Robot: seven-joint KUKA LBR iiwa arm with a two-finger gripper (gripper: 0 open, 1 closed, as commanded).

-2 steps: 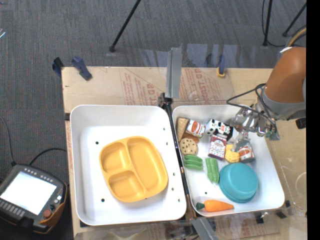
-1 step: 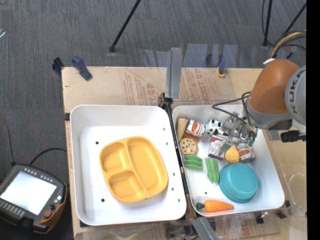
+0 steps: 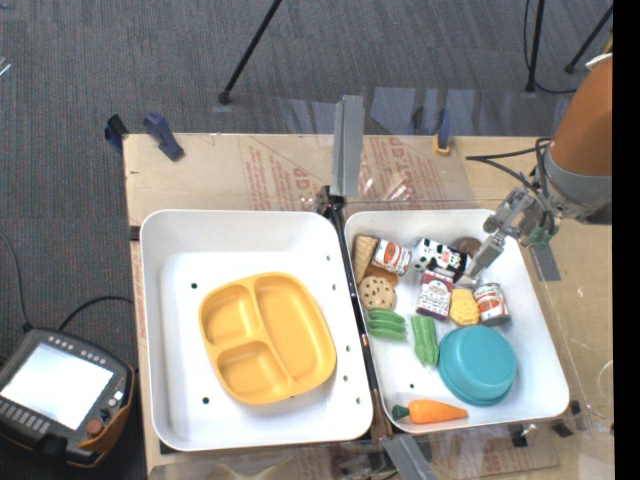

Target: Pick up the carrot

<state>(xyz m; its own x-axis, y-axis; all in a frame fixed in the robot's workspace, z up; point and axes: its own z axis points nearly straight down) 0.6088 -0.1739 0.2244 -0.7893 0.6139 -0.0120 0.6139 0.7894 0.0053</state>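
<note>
Carrot lies flat at the 6 o'clock edge of the right bin, orange body pointing toward 3 o'clock, green top toward 9 o'clock. It sits just below the teal bowl, near it but apart.

Gripper hangs over the bin's 1 o'clock corner, well apart from the carrot. One finger angles down toward the food clutter; cannot tell whether the tool is apart or together. Nothing seen between its tips.

Clutter at the bin's centre: small red can, yellow cracker, cow-print carton, cookie, two green pea pods.

Left bin holds a yellow divided plate, three compartments, lying level at its centre.

Tablet controller at 8 o'clock on the floor.
</note>
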